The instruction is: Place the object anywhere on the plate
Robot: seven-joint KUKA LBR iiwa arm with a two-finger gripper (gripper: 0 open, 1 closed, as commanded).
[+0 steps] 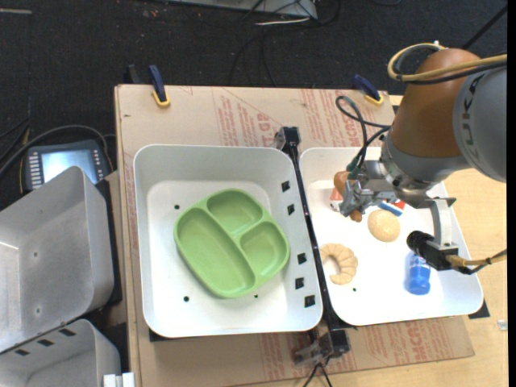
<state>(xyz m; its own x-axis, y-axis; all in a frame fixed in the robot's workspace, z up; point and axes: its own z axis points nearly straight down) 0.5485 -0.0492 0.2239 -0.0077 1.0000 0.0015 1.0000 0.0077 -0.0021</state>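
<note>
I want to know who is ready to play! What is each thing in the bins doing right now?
Green three-compartment plastic plate: flat in the left bin, nothing on it.
Tan croissant-shaped toy: lying in the right bin.
Beige round bun-like toy: lying in the right bin.
Blue bottle-shaped object: lying in the right bin.
End effector: low over the right bin.

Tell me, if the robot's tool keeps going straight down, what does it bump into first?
Probably the small orange-and-white object beneath the tool, in the right bin. Depth is hard to judge, so it might reach the bin floor beside it instead.
</note>
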